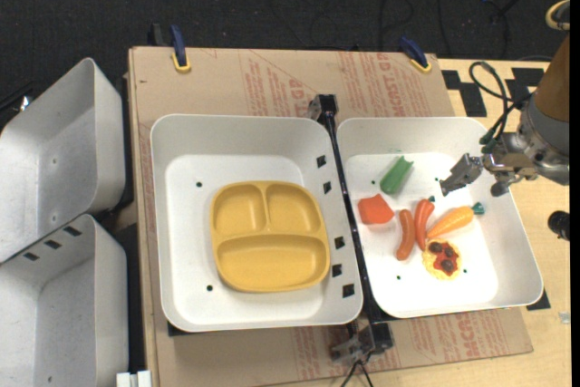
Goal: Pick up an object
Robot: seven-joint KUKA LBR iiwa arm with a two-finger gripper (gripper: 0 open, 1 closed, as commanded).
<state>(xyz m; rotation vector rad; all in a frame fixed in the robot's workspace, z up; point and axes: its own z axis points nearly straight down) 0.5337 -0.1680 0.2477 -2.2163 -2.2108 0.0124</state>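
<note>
Now: gripper (pixel 479 178) fingers spread, nothing between them | carrot (pixel 450 220) lies just below-left, apart, in right bin (pixel 517 281)

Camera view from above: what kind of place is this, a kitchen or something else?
Most likely a robot lab, not a kitchen. A gripper on a machine arm reaches over a white bin of toy food, such as a carrot. Cables trail across the dark floor beyond the bench.

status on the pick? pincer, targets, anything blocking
Pincer open, holding nothing, over right bin. Carrot nearest, just below it; sausages, green block beyond. Nothing blocking.
</note>
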